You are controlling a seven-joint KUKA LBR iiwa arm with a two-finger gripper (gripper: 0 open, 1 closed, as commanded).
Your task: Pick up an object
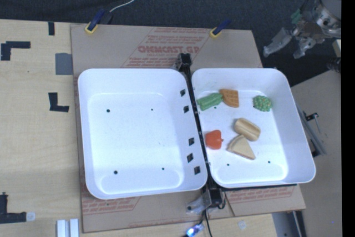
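Objects for picking all lie in the right bin [297,136], toward the middle right of the frame: a green piece [209,101] touching an orange-brown waffle-like piece [229,97], a small bumpy green piece [262,103] apart near the far wall, a red-orange piece [214,139] by the divider, and two tan pieces [247,129] [242,147] just beside each other. Loose spacing probably leaves most of them room for a grasp. The left bin [89,119] lies beside it. The gripper [297,41] hangs at the upper right, outside the bins, likely parked clear of the camera's sight; whether its jaws are spread or closed I cannot tell.
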